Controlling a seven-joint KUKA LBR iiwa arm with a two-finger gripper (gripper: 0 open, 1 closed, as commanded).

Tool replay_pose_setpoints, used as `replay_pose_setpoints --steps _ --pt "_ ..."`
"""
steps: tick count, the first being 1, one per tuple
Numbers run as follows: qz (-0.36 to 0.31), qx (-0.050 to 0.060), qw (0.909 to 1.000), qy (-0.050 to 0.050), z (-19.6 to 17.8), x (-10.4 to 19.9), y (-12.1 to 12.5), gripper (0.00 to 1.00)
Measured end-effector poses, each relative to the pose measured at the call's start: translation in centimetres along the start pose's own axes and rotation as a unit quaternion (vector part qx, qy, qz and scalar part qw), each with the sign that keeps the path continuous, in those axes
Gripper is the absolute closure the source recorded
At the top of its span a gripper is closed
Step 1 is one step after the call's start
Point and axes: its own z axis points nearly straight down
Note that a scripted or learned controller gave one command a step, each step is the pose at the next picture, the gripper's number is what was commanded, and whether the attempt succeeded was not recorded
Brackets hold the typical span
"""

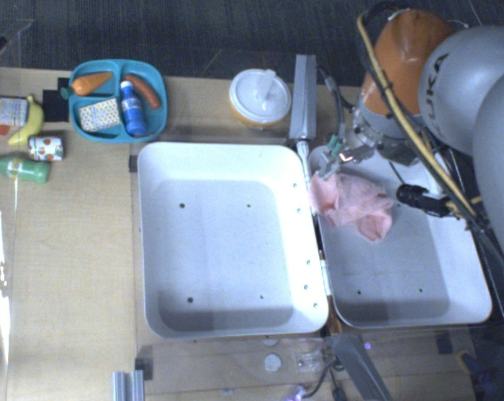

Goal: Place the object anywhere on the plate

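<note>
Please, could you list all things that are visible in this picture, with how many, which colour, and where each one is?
left bin: 1, white, middle of the bench
right bin: 1, white, touching the left bin's right side
pink cloth: 1, pink, crumpled, upper left of the right bin
divided plate: 1, blue, bench behind the left bin, holding small toy food items
lidded cup: 1, white lid over yellow, behind the left bin
banana: 1, yellow, far left of the bench
can: 1, small, patterned, below the banana
green bottle: 1, lying at the left edge
arm: 1, grey with orange band, right side
claw: 1, just above the cloth
</note>
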Motion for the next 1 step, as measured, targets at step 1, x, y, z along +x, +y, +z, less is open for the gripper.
replay_pose_setpoints --steps 1 --pt "-0.003 0.0 1.0 0.0 -3.97 0.04 0.22 1.0"
